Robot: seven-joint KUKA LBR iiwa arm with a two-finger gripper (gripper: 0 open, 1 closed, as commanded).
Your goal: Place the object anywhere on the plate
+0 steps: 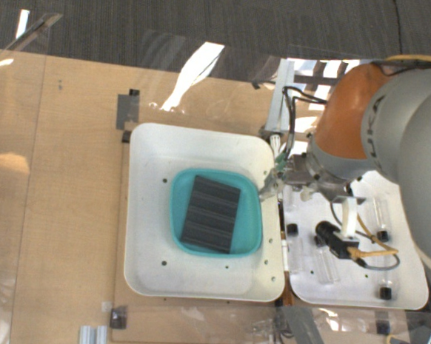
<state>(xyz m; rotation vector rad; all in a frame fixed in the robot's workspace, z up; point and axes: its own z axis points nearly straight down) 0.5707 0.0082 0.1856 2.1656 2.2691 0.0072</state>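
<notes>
A teal plate (pixel 250 221) lies in the middle of the left white bin (pixel 145 266). On the plate rests a dark grey ribbed rectangular block (pixel 211 213), lying flat and a little tilted, with nothing touching it. The grey arm with its orange band (pixel 350 111) hangs over the seam between the two bins. My gripper (pixel 313 177) sits under the wrist, above the right bin's left edge and to the right of the plate; the arm's bulk hides most of it.
The right bin (pixel 414 294) holds several small items: a black pen-like piece (pixel 333 240), a yellow loop (pixel 375 253), a white tube (pixel 351 215) and small black bits (pixel 385 292). Cables (pixel 280 147) hang by the bin divider. Bare wooden bench lies to the left.
</notes>
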